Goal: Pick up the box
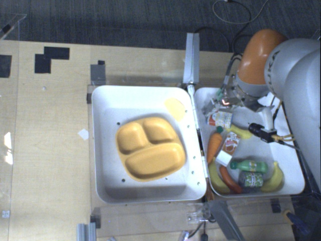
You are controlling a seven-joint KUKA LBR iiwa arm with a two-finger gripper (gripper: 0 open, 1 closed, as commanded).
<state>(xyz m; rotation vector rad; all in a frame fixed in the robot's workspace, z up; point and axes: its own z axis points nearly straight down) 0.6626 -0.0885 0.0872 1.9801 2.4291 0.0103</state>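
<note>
A small white and red box (221, 119) lies near the back left of the right bin (296, 177), tilted against other items. My gripper (222, 102) hangs just behind and above the box, at the bin's far end, under the orange band of the arm. From this angle I see nothing held in it. A second white and red packet (231, 143) lies a little nearer the front.
The right bin also holds a carrot (214, 147), a green bottle (249, 166), bananas (275, 178), a red sausage-like piece (228, 178) and a small white block (223, 158). A yellow divided plate (149, 147) lies in the left bin (105, 185).
</note>
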